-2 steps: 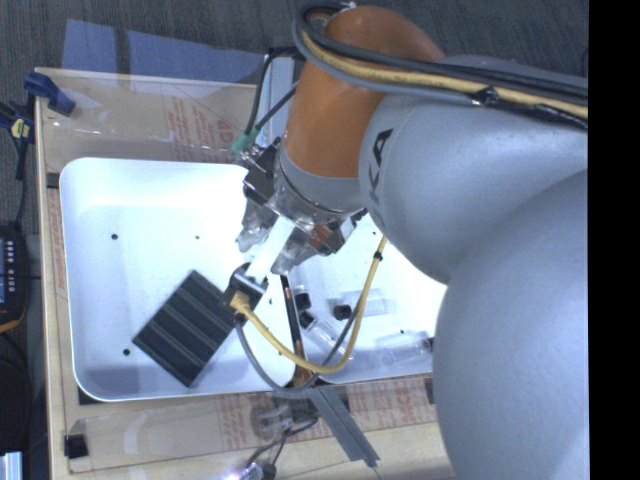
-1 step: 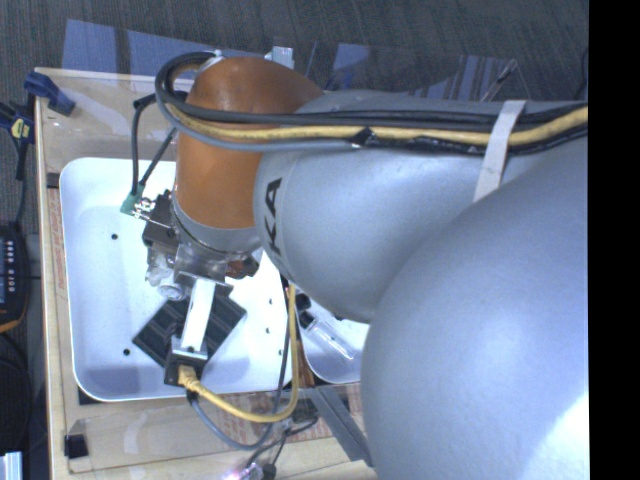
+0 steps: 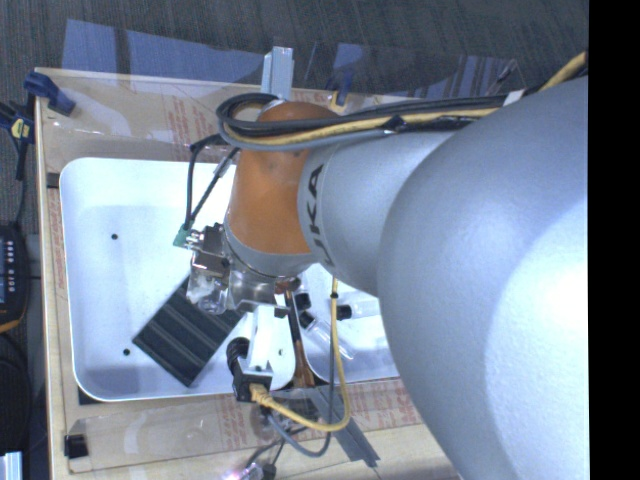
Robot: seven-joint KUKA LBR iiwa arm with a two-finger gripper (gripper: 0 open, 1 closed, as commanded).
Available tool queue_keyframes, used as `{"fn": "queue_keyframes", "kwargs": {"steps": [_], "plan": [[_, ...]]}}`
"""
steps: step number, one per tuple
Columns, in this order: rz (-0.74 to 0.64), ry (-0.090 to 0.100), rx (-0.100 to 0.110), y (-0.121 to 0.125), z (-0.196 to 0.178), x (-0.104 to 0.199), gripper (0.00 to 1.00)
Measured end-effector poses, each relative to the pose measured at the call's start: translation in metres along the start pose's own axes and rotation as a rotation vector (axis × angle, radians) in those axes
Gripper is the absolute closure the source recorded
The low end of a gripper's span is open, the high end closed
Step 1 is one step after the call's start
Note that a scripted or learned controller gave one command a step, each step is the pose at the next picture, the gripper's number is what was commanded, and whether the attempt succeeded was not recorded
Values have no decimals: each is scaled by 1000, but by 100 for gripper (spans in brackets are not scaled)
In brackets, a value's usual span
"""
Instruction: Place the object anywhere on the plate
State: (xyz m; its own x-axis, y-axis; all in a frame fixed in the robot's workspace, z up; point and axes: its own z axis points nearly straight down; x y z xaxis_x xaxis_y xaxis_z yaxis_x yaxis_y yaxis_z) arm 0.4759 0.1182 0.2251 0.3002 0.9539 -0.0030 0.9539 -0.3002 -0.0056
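A black ribbed rectangular slab (image 3: 180, 340) lies at a slant on the floor of the left white bin (image 3: 110, 268), near its front right corner. My gripper (image 3: 212, 286) hangs at the end of the orange-banded wrist (image 3: 270, 198), right over the slab's upper right end. Its metal and clear parts overlap that end, and I cannot make out whether they touch it. The grey arm covers most of the right half of the view and hides nearly all of the right bin (image 3: 362, 356). No other loose object can be seen in the left bin.
A white bracket with cables (image 3: 268, 360) hangs off the wrist over the bins' shared wall. Yellow and black cables loop near the bench's front edge (image 3: 295, 420). A blue clamp (image 3: 45, 93) sits at the bench's far left corner.
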Motion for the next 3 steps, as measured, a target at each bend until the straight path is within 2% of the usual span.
{"fn": "queue_keyframes", "kwargs": {"steps": [1, 2, 3], "plan": [[-7, -1, 4, 0, -9, 1, 100], [166, -1, 3, 75, 122, 72, 100], [-261, 2, -3, 122, 60, 71, 100]]}}
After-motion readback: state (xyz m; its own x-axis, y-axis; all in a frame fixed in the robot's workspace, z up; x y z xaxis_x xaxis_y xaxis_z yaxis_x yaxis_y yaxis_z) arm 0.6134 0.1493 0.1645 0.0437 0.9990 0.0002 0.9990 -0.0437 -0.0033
